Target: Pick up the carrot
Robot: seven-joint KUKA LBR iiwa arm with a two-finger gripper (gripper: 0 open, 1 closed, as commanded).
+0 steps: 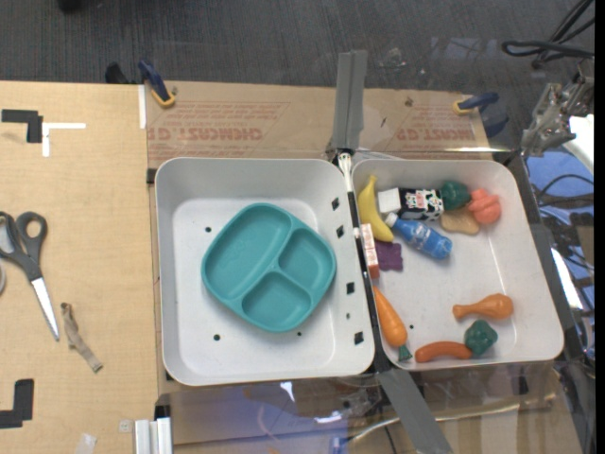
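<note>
Bench [85,244] set with 2 white bins, viewed from above.
The carrot [389,320] is laid along the left wall of the right bin [515,268], lower centre of the frame, below a banana [371,212].

Looks like a robotics lab or office workspace to me: dark grey carpet floor [284,17], a pale wooden bench [71,253] with black tape markers [24,123], clamped brown cardboard sheet [236,126], loose black cables [553,45], and grey-handled scissors [28,258].
</note>
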